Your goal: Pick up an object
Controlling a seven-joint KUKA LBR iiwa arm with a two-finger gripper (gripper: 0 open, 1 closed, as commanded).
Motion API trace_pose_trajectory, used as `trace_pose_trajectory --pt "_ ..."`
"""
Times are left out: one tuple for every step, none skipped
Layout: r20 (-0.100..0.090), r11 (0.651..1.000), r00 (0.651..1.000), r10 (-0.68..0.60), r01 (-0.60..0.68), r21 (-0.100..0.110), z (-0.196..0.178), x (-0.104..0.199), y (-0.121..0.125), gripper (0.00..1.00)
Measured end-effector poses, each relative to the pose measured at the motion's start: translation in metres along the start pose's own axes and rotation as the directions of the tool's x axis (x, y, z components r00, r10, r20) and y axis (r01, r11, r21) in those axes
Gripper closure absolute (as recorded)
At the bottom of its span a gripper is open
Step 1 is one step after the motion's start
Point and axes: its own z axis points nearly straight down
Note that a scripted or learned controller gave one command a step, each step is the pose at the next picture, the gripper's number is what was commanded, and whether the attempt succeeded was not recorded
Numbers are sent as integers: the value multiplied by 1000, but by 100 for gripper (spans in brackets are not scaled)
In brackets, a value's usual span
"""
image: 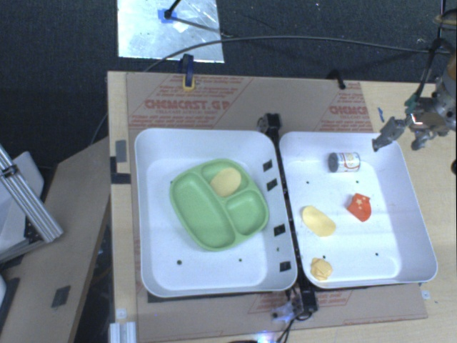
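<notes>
Above the far right corner of the right-hand bin (414,213), the gripper (403,131) hangs at the end of the arm, which enters from the right edge of the picture. Its two fingers are spread apart with nothing between them; one dark finger (388,133) points down and left toward the bin's rim.

Four loose things lie in that bin, any of which could serve as the object to pick up. Nearest the gripper is a small can (344,162) lying on its side. Below it sits a red block-like piece (360,207), tilted. To its left is a pale yellow oval piece (318,221), and near the front rim a smaller yellow lump (321,268).

The left-hand bin (161,191) bears a green divided plate (207,216) with a yellow round piece (227,182) in its upper compartment.

The risks from here are plain. The can, being round and on its side, may roll away if one finger touches it first. The gripper hovers close to the bin's raised rim, so a straight descent could strike the wall. The yellow pieces look smooth and low, though the picture is too coarse to be sure, and the fingers might close above them or slip off.
</notes>
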Motion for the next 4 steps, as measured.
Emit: trace_pose_trajectory --pt "2 1000 1000 -3 3 -11 -7 1 1 0" --pt "2 1000 1000 -3 3 -10 39 10 -1 0" --pt "2 1000 1000 -1 1 -10 85 5 -8 0" --pt "2 1000 1000 -2 3 -13 139 13 -7 0"
